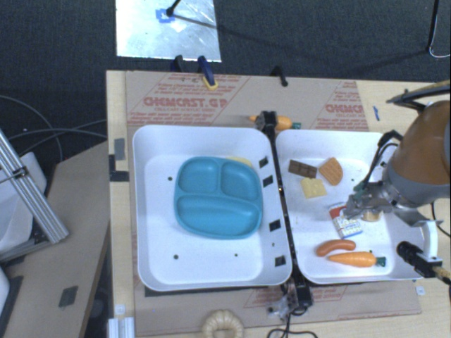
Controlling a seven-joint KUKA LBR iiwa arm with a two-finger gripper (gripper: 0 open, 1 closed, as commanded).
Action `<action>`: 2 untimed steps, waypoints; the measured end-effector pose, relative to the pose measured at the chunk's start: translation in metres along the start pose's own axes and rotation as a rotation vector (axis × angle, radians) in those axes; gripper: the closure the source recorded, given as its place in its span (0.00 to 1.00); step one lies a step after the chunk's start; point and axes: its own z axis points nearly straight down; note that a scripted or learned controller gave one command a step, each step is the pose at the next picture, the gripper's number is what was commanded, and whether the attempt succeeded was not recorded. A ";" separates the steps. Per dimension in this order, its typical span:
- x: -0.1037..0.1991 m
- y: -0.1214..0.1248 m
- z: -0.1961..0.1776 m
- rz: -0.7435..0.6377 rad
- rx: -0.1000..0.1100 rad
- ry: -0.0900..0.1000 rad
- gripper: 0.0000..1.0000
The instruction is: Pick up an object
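The right bin holds several small food toys: a brown chocolate bar, an orange-brown bread piece, a pale yellow block, a red and white packet, a red sausage and an orange carrot. My gripper hangs low over the right half of this bin, just right of the red and white packet and touching or nearly touching it. A small tan object lies under the gripper. I see nothing clearly lifted between the fingers.
The left bin carries a blue compartment plate with a pale yellow item behind its far edge. A black divider with clips joins the bins. An orange object lies on the cardboard behind them.
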 end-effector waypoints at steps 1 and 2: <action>0.006 -0.002 -0.061 -0.001 -0.002 0.000 1.00; 0.006 -0.001 -0.079 -0.001 0.001 0.001 1.00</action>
